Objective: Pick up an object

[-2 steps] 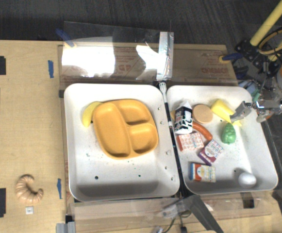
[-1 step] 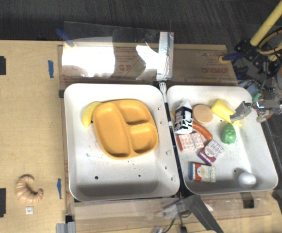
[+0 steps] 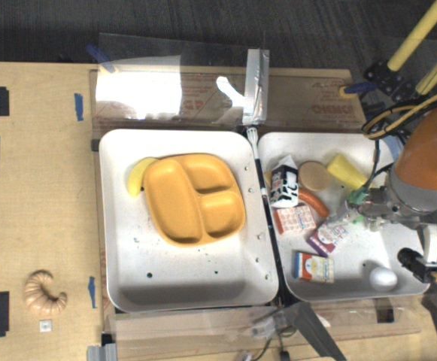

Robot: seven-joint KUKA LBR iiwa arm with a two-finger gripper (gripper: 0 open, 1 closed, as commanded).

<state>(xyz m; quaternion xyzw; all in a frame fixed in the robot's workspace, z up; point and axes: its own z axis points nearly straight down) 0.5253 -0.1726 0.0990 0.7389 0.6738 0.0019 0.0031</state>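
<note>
While the arm reaches in from the right: nothing has been lifted, as far as the view shows.
Bench: a pale board top (image 3: 30, 201) carrying two shallow white bins side by side, seen from above at a slant.
Left bin: its bare white floor (image 3: 195, 265) holds an orange divided tray (image 3: 194, 197) with a yellow banana-like piece (image 3: 135, 176) tucked against the tray's left edge.
Right bin: its white floor (image 3: 353, 258) holds a loose cluster of small things.
Right bin contents: a black-and-white can (image 3: 284, 184), a tan round lid (image 3: 313, 177), a yellow block (image 3: 345, 171), an orange-red sausage shape (image 3: 314, 201), a pink printed packet (image 3: 293, 219), a small carton (image 3: 313, 267) and a silvery ball (image 3: 383, 278).
Arm: grey with an orange band (image 3: 429, 156), coming over the right edge of the right bin.
Hand: low over the right part of the right bin (image 3: 368, 205), near a crinkled clear wrapper (image 3: 331, 234); I cannot tell whether it grips anything.
Outside the bins: a curled beige toy (image 3: 45, 292) lies on the bench at lower left, well apart from the arm.
Progress: judged early; the hand is over the clutter, but a secure grasp and the lift both appear to be left.
</note>
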